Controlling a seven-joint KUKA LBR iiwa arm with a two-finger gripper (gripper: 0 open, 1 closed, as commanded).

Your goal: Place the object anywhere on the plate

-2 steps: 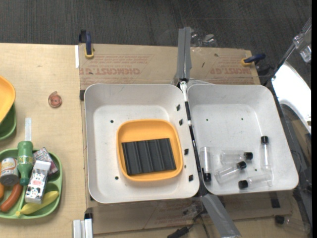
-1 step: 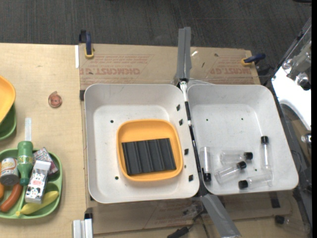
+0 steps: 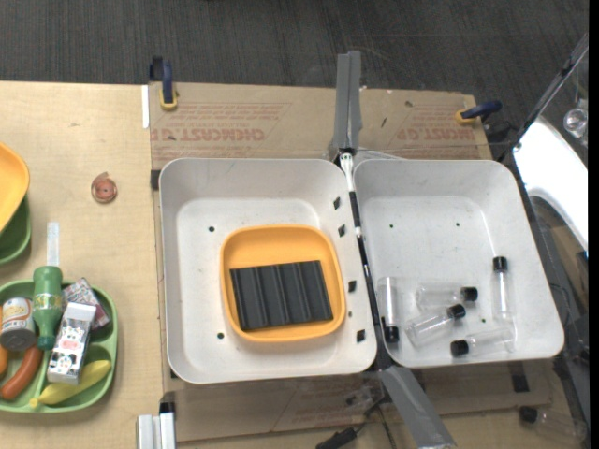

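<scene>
Capped clear vials (image 3: 440, 321) lie clustered by the near edge of the right bin (image 3: 524, 195), some touching. I cannot tell whether the jaws are released or clenched, nor the arm's pose. The likely risk is that a round, crowded vial rolls or slips from a pinch. The ridged dark block (image 3: 281, 295) also covers most of the orange plate (image 3: 281, 239) in the left bin (image 3: 187, 251).
</scene>
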